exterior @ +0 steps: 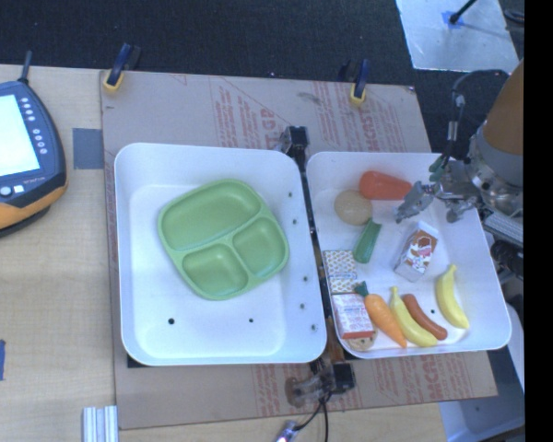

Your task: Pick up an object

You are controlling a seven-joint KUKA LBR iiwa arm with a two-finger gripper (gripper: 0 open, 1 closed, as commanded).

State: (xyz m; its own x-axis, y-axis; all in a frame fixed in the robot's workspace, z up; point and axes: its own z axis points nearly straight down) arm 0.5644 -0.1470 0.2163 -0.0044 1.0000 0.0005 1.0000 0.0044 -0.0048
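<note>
The right bin (479, 339) holds several toy foods: an orange-red pepper (383, 185), a beige round piece (353, 207), a green cucumber (367, 241), a small white carton (417, 251), a yellow banana (451, 296), a hot dog (418, 317), a carrot (383, 318) and two flat packets (350, 316). My gripper (430, 203) hangs over the bin's upper right part, just above the carton and right of the pepper. Its fingers are spread apart with nothing between them.
The left bin (138, 330) holds a green divided plate (223, 238). A teach pendant (17, 155) lies on the bench at the far left. Clamps (358, 81) hold the board's far edge. A bracket (297, 140) sits between the bins.
</note>
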